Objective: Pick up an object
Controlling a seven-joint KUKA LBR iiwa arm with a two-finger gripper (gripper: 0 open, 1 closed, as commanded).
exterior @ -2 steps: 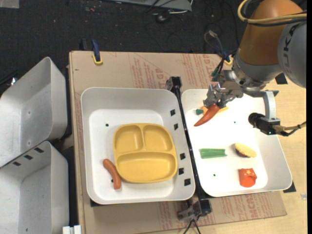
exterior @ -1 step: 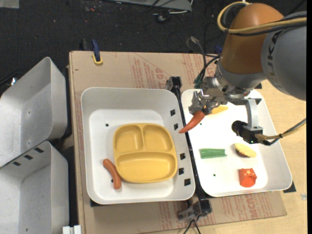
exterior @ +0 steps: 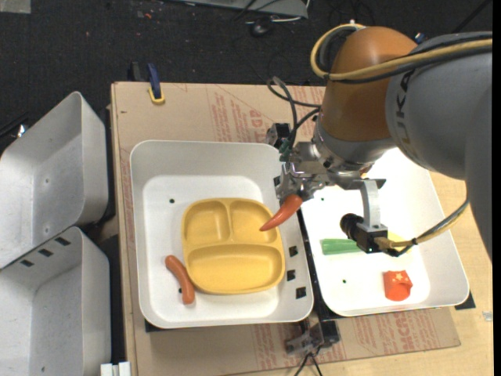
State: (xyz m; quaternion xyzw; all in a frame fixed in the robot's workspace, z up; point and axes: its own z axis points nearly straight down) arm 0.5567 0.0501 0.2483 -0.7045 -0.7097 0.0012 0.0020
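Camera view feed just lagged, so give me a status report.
Gripper shut on orange chili, lifted over yellow tray edge. Sausage beside tray in left bin. Nothing blocking.

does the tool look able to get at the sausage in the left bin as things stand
Probably yes. The sausage lies bare on the left bin's floor beside the yellow plate, nothing over it. But the tool seems to have an orange chili hanging from it, which might get in the way.
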